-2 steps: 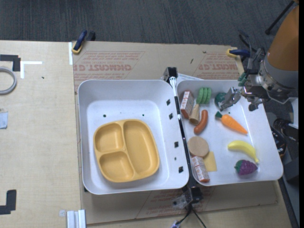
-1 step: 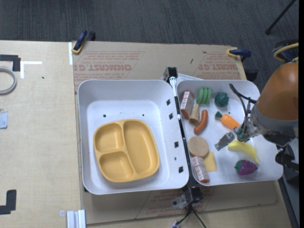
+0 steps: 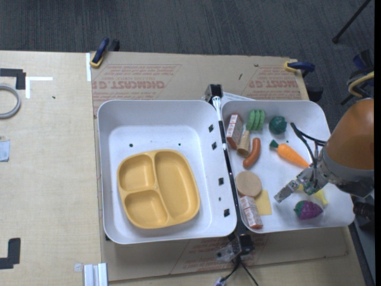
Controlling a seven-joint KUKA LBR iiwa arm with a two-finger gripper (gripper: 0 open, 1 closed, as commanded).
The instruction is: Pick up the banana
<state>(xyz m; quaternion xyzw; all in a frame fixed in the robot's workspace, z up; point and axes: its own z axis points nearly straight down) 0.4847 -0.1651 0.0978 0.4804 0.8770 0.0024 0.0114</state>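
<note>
A small patch of yellow point(image 3: 320, 196), likely the banana, shows in the right bin point(image 3: 297, 107) near its right wall. The arm's wrist covers most of it. My gripper point(image 3: 290, 190) is low in this bin, just left of the yellow patch and above the purple grapes point(image 3: 308, 210). The grey arm with its orange band point(image 3: 356, 137) comes in from the right and hides what lies beneath it.
The right bin also holds a carrot point(image 3: 291, 154), a sausage point(image 3: 253, 151), a green vegetable point(image 3: 256, 119), a dark green ball point(image 3: 277, 124), a round cookie point(image 3: 249, 183), a cheese slice point(image 3: 264, 205) and a small can point(image 3: 250, 213). A yellow divided plate point(image 3: 158, 188) lies in the left bin point(image 3: 149, 115).
</note>
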